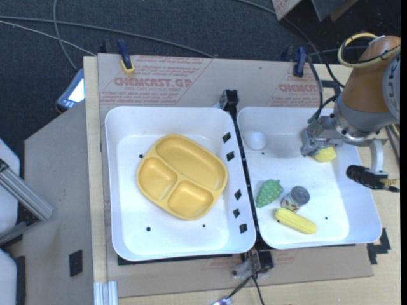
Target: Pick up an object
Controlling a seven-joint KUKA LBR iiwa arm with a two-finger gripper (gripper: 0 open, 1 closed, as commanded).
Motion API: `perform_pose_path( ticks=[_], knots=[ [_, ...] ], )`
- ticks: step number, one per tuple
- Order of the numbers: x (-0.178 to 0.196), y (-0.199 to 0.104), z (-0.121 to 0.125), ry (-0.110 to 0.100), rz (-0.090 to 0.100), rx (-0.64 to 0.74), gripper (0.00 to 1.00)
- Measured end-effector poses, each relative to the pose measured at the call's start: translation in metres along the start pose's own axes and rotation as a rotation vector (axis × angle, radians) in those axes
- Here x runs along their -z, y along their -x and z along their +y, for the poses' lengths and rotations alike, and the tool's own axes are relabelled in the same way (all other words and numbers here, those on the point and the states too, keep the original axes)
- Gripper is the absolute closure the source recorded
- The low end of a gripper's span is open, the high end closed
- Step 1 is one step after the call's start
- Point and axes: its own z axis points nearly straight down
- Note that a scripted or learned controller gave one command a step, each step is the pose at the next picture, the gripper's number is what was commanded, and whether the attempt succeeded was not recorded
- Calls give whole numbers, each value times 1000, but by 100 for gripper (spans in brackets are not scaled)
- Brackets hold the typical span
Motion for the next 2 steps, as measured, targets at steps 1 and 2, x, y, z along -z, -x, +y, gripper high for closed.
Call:
perform_pose_path(
  ticks=[1,2],
  knots=[
    [54,11,4,2,-1,1,100],
    [108,11,6,3,-1,2,100]
  ],
)
